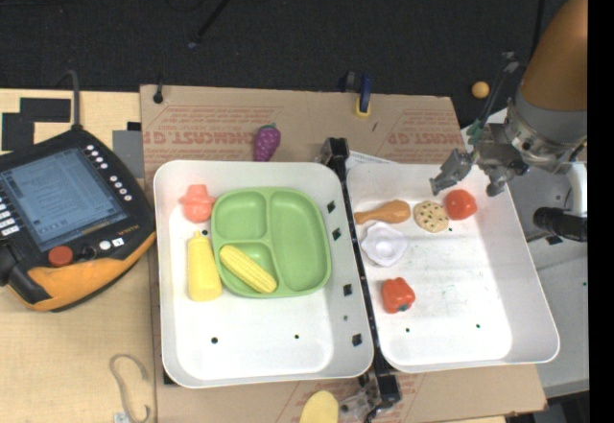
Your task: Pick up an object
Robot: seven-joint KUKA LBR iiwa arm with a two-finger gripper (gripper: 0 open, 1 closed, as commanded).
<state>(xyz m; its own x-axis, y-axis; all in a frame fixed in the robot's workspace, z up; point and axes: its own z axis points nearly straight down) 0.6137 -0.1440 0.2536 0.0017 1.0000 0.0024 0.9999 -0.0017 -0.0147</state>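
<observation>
**Op:** Notes from my seat, left to right. On the far left of the bench lay the control tablet (59,210), screen lit, in its orange-edged case. Next, the left bin (254,349): a pink toy (196,203) at its upper left, a yellow bottle (202,268) below that, and a green divided plate (271,241) beside them with a corn cob (248,269) in its lower left compartment.

**Desk:** And behind the bins?

**Op:** A purple bunch of grapes (267,141) sat on the cardboard just past the left bin's far rim.

**Desk:** Right bin?

**Op:** In the right bin (480,316) I logged a drumstick (384,213), a white cup-like piece (384,246) just under it, a red pepper (398,294) nearer the front, a cookie (432,216), and a tomato (460,204) just beside the cookie on its right.

**Desk:** Gripper?

**Op:** The gripper (472,179) hung over the bin's upper right, right above the tomato. I saw its fingers (448,174) spread apart, one to each side, nothing between them. The tomato lay on the bin floor.
</observation>
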